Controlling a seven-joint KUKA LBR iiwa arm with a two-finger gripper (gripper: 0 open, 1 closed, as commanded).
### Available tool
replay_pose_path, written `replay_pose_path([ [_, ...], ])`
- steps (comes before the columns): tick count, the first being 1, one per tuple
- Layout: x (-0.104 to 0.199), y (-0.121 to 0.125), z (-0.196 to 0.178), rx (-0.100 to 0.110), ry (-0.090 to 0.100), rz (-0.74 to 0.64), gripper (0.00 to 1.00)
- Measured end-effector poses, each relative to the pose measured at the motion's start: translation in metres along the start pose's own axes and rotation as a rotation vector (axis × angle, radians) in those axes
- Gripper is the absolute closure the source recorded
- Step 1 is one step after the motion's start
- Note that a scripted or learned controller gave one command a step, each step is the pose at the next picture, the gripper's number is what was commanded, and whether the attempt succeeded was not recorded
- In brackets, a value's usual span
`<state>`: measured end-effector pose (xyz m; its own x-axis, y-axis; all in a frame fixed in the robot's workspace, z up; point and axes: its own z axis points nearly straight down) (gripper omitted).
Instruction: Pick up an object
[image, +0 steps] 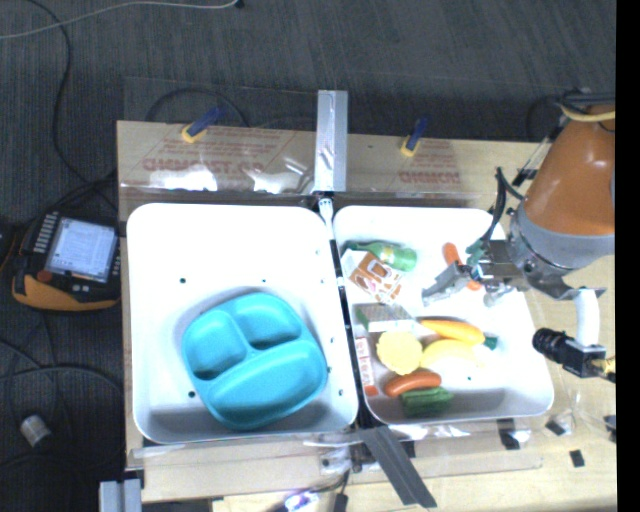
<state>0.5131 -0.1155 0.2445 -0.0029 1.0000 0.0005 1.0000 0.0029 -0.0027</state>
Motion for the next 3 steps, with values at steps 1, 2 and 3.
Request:
replay_pose_path([
  [1,-0.067,-0.030,0.082,0.000,0.000,-0.100,0.00],
  [2,-0.091,0.016,0.155,-0.010,0.000,-0.262,0.00],
  [3,-0.091,0.018,0.144,-0.016,-0.001,-0.263,1.00],
])
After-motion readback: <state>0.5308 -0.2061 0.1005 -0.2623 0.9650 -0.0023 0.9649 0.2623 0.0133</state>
